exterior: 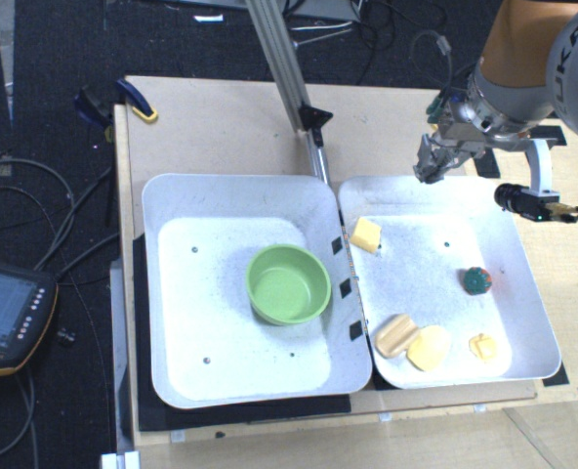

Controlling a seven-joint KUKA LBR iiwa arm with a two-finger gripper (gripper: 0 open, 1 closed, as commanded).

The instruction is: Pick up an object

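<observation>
My gripper [431, 169] hangs above the far edge of the right bin [523, 262], well clear of everything in it. In that bin a pale yellow block [366, 234] lies near the far left corner. A small dark green object [477, 280] sits toward the right side. Along the near edge rest a tan bread-like piece [394, 334], a round yellow piece [429, 348] touching it, and a small yellow piece [482, 346]. A green bowl [289, 283] stands upright in the left bin [182, 262].
A slanted metal pole [284, 62] comes down to the far junction between the bins. Black clips [346, 286] line the seam between the bins. A blue and yellow clamp [133, 101] lies at the bench's far left corner.
</observation>
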